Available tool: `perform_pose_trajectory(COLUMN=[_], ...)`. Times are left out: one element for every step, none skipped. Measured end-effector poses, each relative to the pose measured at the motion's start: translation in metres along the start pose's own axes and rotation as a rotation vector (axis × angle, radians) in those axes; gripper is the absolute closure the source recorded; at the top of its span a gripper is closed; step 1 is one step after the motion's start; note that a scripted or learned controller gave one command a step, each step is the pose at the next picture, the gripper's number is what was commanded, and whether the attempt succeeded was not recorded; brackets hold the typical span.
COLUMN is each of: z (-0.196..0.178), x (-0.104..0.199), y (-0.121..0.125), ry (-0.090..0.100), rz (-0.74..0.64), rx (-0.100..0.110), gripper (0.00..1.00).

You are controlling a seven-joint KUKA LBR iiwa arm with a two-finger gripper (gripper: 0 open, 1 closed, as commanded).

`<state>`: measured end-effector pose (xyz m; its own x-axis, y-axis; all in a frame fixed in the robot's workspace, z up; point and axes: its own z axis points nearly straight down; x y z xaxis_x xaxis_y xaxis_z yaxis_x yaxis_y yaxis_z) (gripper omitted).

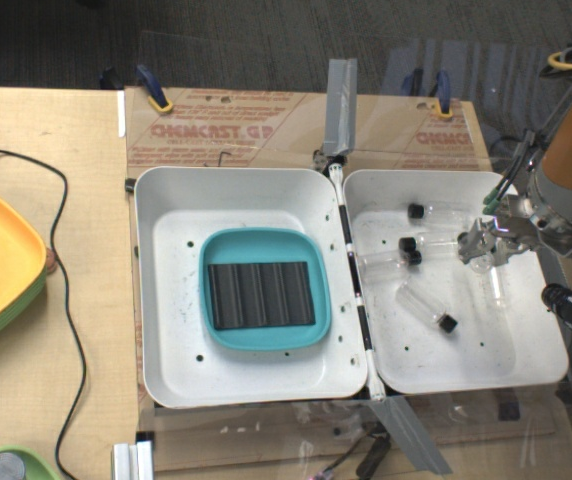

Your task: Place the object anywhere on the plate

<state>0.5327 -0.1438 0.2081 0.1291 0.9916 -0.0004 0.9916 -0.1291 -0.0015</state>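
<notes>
Hovering over the right side of the right bin (526,363), the gripper (478,243) leaves its finger position impossible to tell. Largest, the left bin (156,298) holds a teal plate (264,290) with a dark ribbed centre. Smaller clear vials with black caps lie in the right bin: one (428,310) near the middle, another (414,248) just left of the gripper.

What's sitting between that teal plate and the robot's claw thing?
In the camera view, between the teal plate and the gripper stand the bins' adjoining walls, then clear black-capped vials on the right bin's floor.
</notes>
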Motion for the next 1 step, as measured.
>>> perform_pose_trajectory(z=[0.0000], x=[-0.0001], y=[0.0000], ry=[0.000], rz=[0.000], rx=[0.000], gripper=[0.00])
